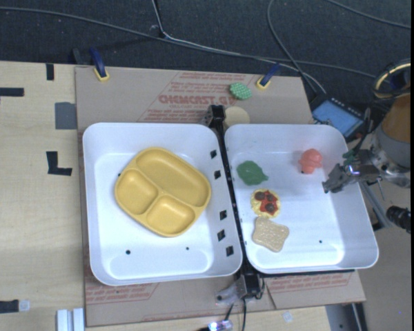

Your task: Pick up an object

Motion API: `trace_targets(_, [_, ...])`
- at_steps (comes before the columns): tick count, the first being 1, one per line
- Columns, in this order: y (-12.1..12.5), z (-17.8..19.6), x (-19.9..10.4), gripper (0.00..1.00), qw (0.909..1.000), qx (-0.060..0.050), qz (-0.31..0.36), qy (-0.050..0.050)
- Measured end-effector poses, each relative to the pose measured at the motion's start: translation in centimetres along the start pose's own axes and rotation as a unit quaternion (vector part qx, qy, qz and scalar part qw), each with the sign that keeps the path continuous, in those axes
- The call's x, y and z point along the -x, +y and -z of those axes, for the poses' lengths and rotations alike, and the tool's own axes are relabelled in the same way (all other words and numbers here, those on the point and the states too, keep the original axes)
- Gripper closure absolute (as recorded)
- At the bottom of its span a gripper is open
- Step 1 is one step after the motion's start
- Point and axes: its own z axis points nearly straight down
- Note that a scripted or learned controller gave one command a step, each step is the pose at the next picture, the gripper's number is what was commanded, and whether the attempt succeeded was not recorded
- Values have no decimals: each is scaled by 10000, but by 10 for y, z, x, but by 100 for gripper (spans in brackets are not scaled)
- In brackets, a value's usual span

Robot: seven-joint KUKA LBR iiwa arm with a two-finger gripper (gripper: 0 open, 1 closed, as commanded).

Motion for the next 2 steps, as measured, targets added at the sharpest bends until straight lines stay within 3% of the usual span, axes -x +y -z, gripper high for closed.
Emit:
trace_targets(1, [2, 53, 0, 100, 10000, 0, -1, -1])
trace_targets(2, [-5, 54, -61, 100, 10000, -29, 21, 18])
